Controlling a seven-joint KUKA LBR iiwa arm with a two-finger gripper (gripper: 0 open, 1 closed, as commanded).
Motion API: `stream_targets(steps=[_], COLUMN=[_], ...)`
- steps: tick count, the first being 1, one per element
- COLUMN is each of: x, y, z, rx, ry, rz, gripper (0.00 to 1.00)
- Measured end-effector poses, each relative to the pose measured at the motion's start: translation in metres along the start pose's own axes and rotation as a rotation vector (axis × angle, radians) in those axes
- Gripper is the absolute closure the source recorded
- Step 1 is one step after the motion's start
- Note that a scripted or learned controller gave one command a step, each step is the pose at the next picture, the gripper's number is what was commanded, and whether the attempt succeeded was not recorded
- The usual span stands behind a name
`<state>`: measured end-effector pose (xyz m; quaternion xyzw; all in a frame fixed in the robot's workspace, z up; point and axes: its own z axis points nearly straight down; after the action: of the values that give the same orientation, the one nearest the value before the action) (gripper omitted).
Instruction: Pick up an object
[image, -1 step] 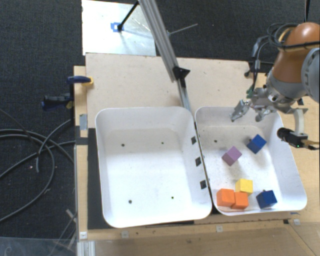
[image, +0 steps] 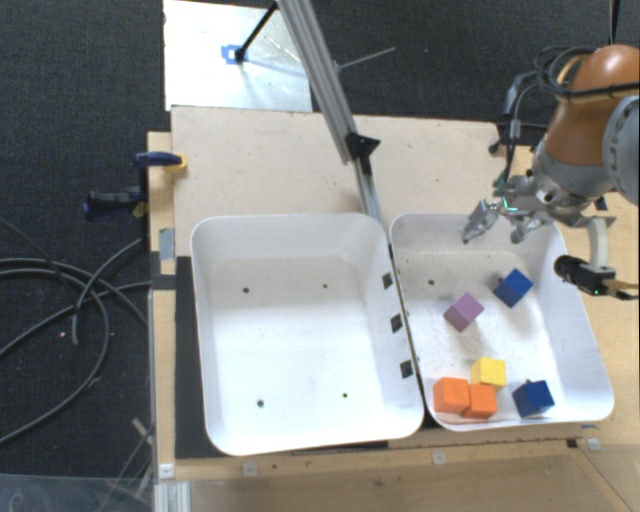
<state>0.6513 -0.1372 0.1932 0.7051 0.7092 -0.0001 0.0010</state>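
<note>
Blue clamp (image: 128, 200) at bench (image: 260, 165) left edge; black cables (image: 60, 290) on floor.

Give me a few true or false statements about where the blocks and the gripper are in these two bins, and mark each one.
1. All the blocks lie in the right bin. True.
2. The gripper holds the purple block. False: nothing sits between its open fingers, and the purple block lies on the bin floor.
3. The yellow block touches the orange blocks. True: it rests against their upper edge.
4. There are three blue blocks. False: there are two, the upper blue block and the lower blue block.
5. The gripper hovers over the left bin. False: it is above the right bin's far end.
</note>
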Motion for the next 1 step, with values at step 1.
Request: stream_targets(steps=[1], x=[-0.0097], y=[-0.0162], z=[0.0325], rx=[0.003], ry=[0.001], rz=[0.005], gripper=[0.0])
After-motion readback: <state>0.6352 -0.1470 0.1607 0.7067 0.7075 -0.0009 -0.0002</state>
